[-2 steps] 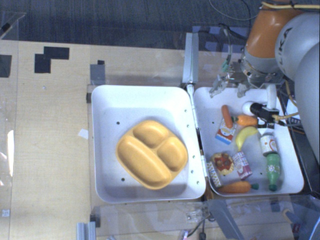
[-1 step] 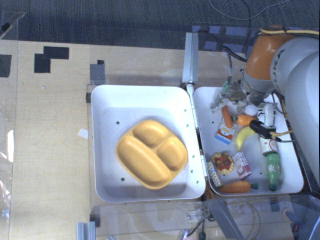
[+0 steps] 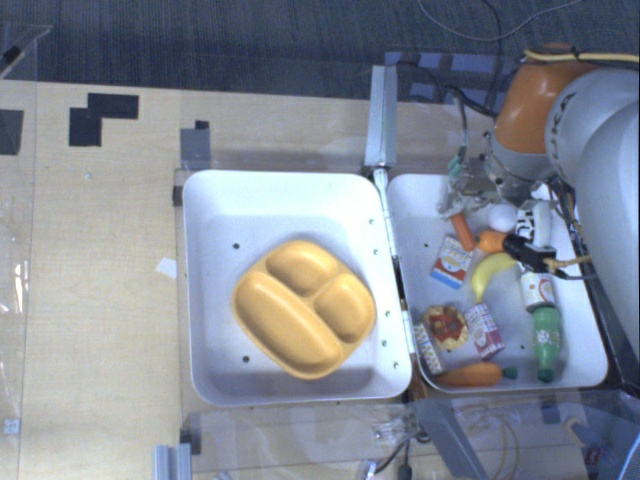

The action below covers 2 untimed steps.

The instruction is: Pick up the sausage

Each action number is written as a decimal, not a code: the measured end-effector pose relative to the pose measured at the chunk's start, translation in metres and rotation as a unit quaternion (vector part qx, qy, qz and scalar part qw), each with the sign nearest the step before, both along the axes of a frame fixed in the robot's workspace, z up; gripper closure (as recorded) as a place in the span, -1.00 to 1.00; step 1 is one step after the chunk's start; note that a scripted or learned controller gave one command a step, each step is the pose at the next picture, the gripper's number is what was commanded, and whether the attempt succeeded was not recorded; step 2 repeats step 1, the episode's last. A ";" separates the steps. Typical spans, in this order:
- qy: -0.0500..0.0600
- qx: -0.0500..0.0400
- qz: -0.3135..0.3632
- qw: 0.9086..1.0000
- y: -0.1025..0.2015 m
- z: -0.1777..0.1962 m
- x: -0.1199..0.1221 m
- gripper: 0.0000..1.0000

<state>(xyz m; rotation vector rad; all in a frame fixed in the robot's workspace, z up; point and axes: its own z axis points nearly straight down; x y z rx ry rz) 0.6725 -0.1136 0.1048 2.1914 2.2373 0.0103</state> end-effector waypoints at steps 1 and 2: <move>0.002 0.001 0.000 1.000 0.106 0.144 -0.002 1.00; 0.002 0.001 0.000 1.000 0.106 0.144 -0.002 1.00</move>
